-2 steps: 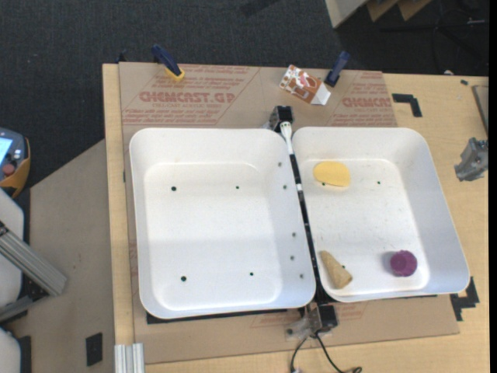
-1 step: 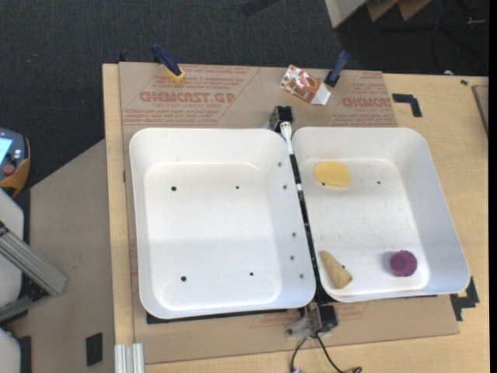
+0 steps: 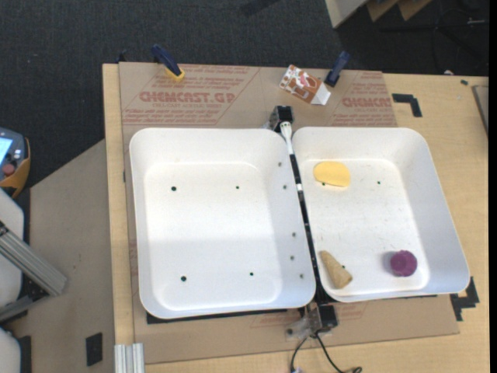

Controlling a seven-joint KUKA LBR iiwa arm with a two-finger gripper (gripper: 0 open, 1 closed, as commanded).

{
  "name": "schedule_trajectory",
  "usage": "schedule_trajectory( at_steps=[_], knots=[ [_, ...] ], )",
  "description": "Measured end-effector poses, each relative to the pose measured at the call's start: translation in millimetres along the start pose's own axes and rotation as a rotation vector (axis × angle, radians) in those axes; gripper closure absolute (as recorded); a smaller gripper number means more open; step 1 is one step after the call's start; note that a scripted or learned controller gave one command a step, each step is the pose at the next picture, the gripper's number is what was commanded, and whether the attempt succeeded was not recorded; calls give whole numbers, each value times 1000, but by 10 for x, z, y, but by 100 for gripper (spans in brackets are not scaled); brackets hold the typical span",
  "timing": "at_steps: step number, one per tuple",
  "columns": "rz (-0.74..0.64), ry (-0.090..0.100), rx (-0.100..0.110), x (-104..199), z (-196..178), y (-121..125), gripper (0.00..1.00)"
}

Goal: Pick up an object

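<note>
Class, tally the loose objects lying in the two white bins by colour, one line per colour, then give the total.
Yellow: 1, the yellow piece near the far side of the right bin.
Tan: 1, the tan wedge at its near left corner.
Purple: 1, the purple ball at its near right.
Total: 3

Two white bins are seen side by side on a cardboard-covered surface (image 3: pixel 202 92), the left bin (image 3: pixel 147 208) touching the right bin (image 3: pixel 435 200) along a central seam. In the right bin, a yellow disc (image 3: pixel 332 174) is placed near the far edge, while a tan wedge (image 3: pixel 335 269) and a purple ball (image 3: pixel 402 263) are set apart near the front edge. A small printed packet (image 3: pixel 304 85) is laid on the cardboard beyond the bins, between two blue clamps (image 3: pixel 167 62).
</note>
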State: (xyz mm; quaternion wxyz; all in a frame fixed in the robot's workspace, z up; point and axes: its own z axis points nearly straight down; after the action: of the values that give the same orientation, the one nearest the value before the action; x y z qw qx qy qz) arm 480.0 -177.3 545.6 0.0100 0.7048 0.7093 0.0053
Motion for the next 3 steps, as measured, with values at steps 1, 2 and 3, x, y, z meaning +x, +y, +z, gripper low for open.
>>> schedule_trajectory(
  at_steps=[1, 2, 3],
  knots=[
    [2, 8, 24, 440, 375, -12, 100],
    [0, 6, 15, 956, 79, 3, 100],
    [5, 7, 23, 1087, 187, -4, 100]
  ],
)
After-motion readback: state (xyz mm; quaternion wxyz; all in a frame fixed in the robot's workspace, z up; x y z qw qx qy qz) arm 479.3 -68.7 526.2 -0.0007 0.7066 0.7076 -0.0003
